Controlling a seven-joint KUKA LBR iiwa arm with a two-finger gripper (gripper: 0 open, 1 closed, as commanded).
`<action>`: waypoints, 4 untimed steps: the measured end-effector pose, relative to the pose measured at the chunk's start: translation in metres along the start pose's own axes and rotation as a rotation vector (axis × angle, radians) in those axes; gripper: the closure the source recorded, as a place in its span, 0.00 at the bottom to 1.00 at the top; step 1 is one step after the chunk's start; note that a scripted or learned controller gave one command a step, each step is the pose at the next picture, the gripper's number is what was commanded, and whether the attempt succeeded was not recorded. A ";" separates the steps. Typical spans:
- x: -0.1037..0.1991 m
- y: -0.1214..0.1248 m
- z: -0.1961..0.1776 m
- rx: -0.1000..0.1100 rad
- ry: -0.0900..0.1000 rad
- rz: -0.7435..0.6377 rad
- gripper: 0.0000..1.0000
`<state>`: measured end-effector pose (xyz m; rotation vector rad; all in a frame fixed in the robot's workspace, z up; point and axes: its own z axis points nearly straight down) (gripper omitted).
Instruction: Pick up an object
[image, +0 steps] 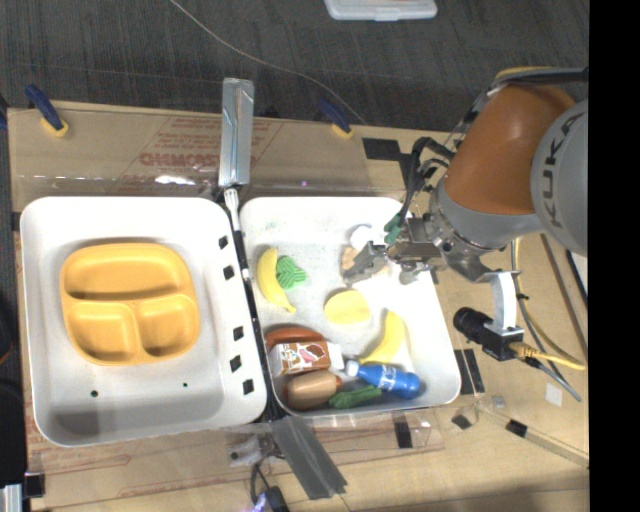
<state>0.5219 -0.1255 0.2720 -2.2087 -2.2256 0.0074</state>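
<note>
Gripper (362, 258) hovered in the right bin (300, 215), fingers apart, apparently holding nothing, though blurred. Yellow round piece (347, 308) lay just at its 6 o'clock. Two bananas: one (268, 280) at 9, one (390, 338) at 5. One yellow tray (130, 300) in the left bin (40, 300).

Smooth matt yellow plastic 3-compartment tray (128, 300) lies in a glossy white plastic bin (40, 400); the flat brown cardboard sheet (120, 140) at 12 o'clock looks matt.

Grey arm (560, 120), orange band, KUKA lettering
</note>
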 end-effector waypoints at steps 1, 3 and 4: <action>-0.064 -0.031 0.109 0.007 0.002 0.096 0.00; -0.080 -0.014 0.174 -0.005 -0.002 0.136 1.00; -0.028 0.064 0.089 -0.004 0.001 0.275 1.00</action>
